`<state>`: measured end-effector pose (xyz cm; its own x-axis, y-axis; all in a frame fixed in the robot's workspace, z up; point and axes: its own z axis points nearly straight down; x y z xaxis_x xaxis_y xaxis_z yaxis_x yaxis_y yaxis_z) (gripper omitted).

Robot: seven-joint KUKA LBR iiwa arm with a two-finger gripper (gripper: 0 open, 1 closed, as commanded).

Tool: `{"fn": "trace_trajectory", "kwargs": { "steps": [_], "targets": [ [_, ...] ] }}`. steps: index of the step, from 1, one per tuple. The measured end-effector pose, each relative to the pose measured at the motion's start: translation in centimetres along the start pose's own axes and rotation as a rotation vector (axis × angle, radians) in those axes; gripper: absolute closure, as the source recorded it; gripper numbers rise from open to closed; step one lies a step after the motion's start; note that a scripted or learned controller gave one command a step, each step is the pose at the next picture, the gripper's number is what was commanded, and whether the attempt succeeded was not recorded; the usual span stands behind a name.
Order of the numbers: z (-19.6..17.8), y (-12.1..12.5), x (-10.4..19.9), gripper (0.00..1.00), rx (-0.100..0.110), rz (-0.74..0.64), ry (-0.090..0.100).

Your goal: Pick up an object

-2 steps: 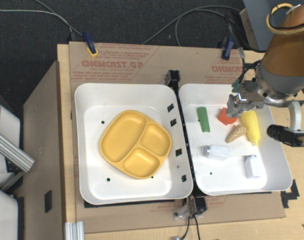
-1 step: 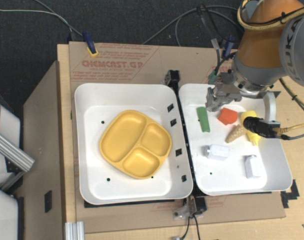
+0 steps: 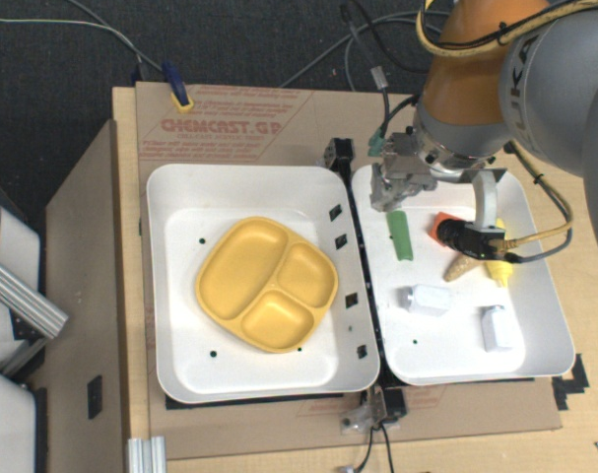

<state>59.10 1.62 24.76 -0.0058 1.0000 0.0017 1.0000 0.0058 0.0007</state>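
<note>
My gripper (image 3: 394, 193) hangs over the far left part of the right bin (image 3: 456, 363), just above the upper end of a green bar (image 3: 402, 236) that lies flat, pointing away from me. To the bar's right lie an orange-red piece (image 3: 443, 229), a tan cone (image 3: 460, 268) and a yellow piece (image 3: 498, 266), close together. Nearer the front are a white lump (image 3: 429, 299) and a white block (image 3: 494, 326). Nothing can be seen held in the gripper.
The left bin (image 3: 170, 363) holds a yellow divided plate (image 3: 267, 284). A black ridge with clips (image 3: 353, 264) separates the two bins. The arm's orange band (image 3: 481, 47) and grey body overhang the right bin's far corner. Cables run along the back.
</note>
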Motion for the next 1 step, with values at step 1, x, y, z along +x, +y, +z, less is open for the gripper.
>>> {"fn": "trace_trajectory", "kwargs": {
  "steps": [1],
  "targets": [
    [1.62,1.76,5.71,1.0,0.0,-0.001,0.001]
  ]
}}
